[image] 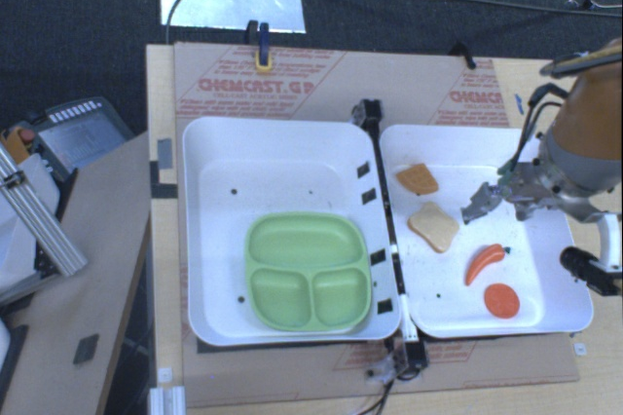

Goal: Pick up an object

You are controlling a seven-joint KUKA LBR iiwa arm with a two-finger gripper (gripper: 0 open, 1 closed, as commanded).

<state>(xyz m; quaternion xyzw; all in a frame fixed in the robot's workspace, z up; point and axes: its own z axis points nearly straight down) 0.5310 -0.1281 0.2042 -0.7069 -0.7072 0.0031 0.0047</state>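
Note:
The right bin (545, 145) holds several toy foods: an orange-brown cracker-like piece (418, 178), a pale bread slice (434, 227), a red chili pepper (484, 262) and a round red slice (502, 300). My gripper (479, 207) hangs over the middle of this bin, just right of the bread slice and above the pepper. It points toward the left. Nothing shows in its grasp.
The left bin (224, 150) holds a green divided plate (309, 269) at its front right. A black clip strip (382, 218) joins the two bins. The grey arm with its orange band (591, 126) crosses the right bin's far right side.

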